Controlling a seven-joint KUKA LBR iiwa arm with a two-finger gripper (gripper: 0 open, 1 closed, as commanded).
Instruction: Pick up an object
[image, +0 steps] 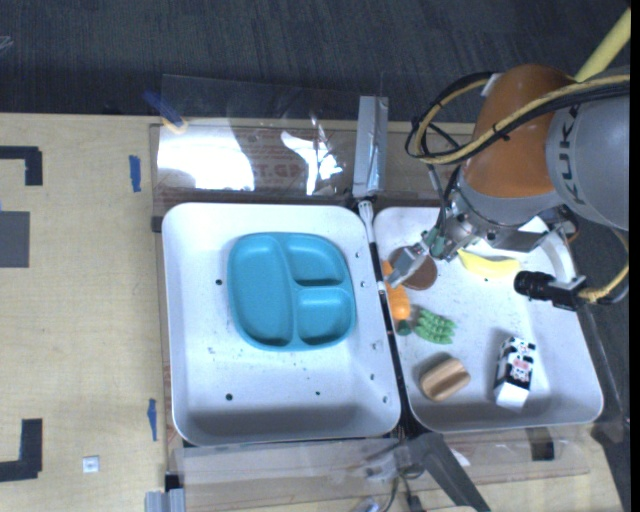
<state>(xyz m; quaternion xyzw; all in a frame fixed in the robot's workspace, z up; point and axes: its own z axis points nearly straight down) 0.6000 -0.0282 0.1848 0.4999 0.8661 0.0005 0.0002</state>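
In the right bin (575, 400) lay five loose things, counted one by one: a carrot (399, 304) against the left wall, a green pod (434, 326) just beside it, a bread roll (443, 377) nearer the front, a black-and-white carton (516, 372) to the right, and a banana (487, 264) partly under the arm (590, 160). The gripper (408, 264) hung low over the bin's upper left corner, just above the carrot, next to a brown round thing (423, 276); whether its fingers were apart or together could not be told. In the left bin (190, 330) sat one blue tray (292, 290) with three compartments, near the middle. Two bins in all stood side by side on the bench (70, 330).
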